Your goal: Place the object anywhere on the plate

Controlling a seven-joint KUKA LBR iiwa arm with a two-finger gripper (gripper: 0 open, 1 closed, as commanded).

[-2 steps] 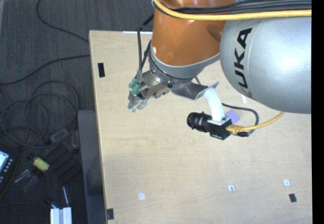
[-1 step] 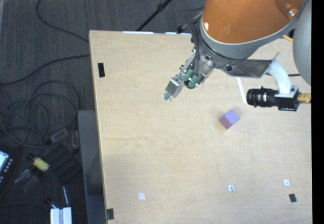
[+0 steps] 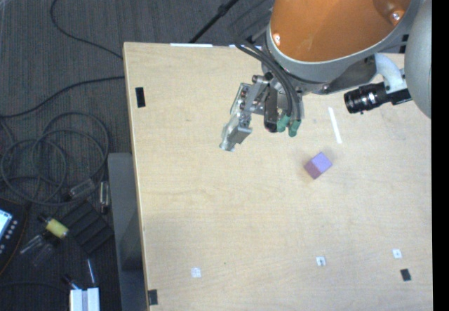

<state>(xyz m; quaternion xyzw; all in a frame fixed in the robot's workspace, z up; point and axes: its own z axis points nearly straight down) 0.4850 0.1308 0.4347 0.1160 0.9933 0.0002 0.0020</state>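
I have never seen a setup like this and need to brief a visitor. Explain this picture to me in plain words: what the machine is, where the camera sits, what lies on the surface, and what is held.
The camera is fixed above a pale wooden tabletop and looks down at a slant. The big orange and grey shape at the top right is a robot arm. At its tip hangs a two-finger gripper, its tool for picking things up, hovering over the board. A small purple cube lies on the board to the gripper's right, apart from it. A thin white strip lies nearby. I see nothing between the fingers. Cables lie on the floor at left.
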